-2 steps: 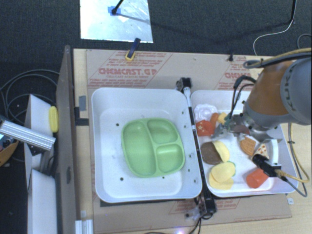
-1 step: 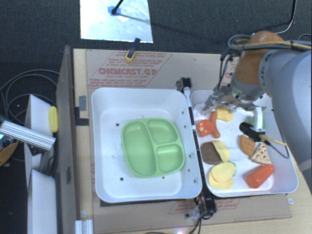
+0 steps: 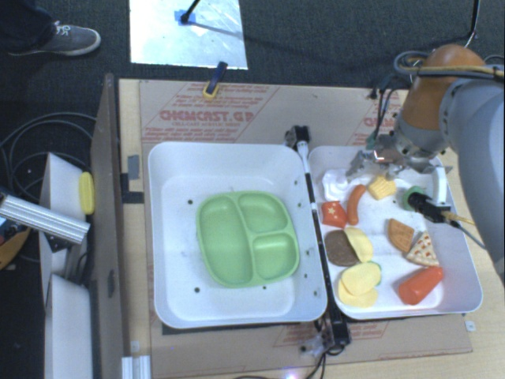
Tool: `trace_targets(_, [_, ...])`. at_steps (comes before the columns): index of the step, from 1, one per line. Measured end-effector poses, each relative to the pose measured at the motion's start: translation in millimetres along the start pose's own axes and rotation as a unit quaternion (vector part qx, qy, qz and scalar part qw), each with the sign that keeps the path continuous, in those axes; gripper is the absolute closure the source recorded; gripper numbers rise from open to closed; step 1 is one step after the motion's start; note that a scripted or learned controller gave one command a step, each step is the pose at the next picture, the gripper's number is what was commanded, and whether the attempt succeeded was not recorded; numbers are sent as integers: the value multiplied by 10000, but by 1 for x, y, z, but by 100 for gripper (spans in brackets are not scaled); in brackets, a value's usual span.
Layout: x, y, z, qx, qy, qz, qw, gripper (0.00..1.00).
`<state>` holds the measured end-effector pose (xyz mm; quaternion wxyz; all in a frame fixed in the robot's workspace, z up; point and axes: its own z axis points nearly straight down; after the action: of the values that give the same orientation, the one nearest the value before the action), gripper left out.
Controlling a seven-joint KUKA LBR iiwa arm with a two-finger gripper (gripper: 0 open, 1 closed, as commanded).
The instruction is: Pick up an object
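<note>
The claw (image 3: pixel 377 163) is lowered over the toy food in the right bin (image 3: pixel 465 290) — its grip cannot be told — apparently for a pick.

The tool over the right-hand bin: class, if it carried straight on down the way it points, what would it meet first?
Probably the yellow piece in the right bin, just below the tool; the orange sausage lies beside it. Depth is hard to judge from this slanted view.

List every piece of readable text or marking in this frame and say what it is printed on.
"CHEMCAST GP": red print on the brown protective sheet covering the bench behind the left bin.
Further red print on the same sheet, beside and under that line and near the right bin: too small and blurred to read.
</note>
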<state>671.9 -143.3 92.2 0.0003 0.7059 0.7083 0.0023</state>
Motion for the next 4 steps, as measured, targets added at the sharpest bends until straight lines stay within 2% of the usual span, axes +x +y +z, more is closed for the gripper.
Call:
trace_targets(1, [-17, -12, -56, -23, -25, 13, 10000, 0])
trace_targets(2, [13, -29, -10, 25, -7, -8, 10000, 0])
trace_targets(3, [-23, -1, -43, -23, -28, 12, 10000, 0])
trace_targets(4, [-7, -35, 1, -83, -69, 4, 9999, 0])
